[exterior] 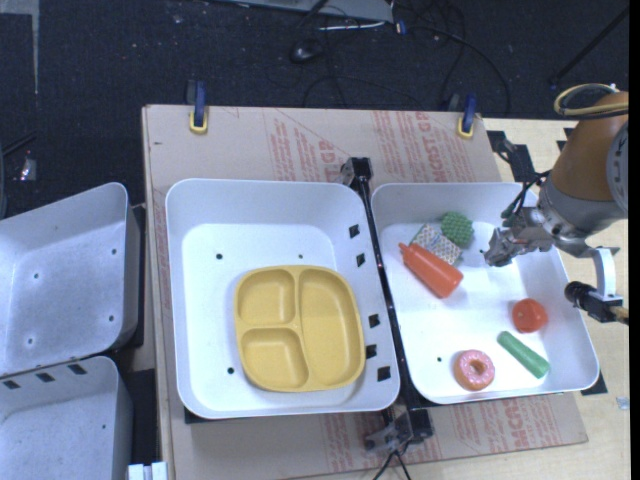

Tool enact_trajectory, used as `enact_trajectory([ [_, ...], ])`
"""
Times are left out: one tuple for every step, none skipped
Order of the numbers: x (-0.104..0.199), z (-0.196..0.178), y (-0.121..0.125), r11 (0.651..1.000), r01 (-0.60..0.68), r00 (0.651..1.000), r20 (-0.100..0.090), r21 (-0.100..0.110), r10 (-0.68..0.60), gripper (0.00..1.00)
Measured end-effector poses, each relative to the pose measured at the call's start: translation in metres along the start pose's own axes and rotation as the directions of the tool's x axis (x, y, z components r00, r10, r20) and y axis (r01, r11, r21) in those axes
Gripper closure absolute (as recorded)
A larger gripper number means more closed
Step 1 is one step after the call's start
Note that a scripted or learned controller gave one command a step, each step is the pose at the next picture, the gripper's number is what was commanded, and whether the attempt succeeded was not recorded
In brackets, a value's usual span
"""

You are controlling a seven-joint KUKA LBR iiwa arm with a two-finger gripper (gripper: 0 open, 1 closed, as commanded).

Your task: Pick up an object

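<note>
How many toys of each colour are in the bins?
Yellow: 1, the divided tray
Orange: 1, the carrot
Red: 1, the tomato
Green: 2, the bumpy ball and the long pod
Pink: 1, the donut
Patterned grey: 1, the small block
Total: 7

Bare floor lies mid-bin between the carrot [432,269], tomato [530,315] and donut [474,369], seemingly unobstructed.

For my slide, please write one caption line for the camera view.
Gripper hovers over right bin beside carrot, tomato, donut; yellow tray in left bin.
</note>
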State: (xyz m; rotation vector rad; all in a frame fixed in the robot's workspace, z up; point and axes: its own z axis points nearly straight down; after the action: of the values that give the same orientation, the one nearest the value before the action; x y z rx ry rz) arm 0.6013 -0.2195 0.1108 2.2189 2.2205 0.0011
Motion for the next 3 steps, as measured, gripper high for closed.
enact_trajectory([
  [0.009,-0.048,0.000,1.000,0.003,1.000,0.000,-0.003,-0.003,1.00],
  [0.011,-0.092,0.001,1.000,0.002,1.000,0.001,-0.004,-0.002,1.00],
  [0.011,-0.122,0.002,1.000,0.002,1.000,0.001,-0.003,-0.002,1.00],
])
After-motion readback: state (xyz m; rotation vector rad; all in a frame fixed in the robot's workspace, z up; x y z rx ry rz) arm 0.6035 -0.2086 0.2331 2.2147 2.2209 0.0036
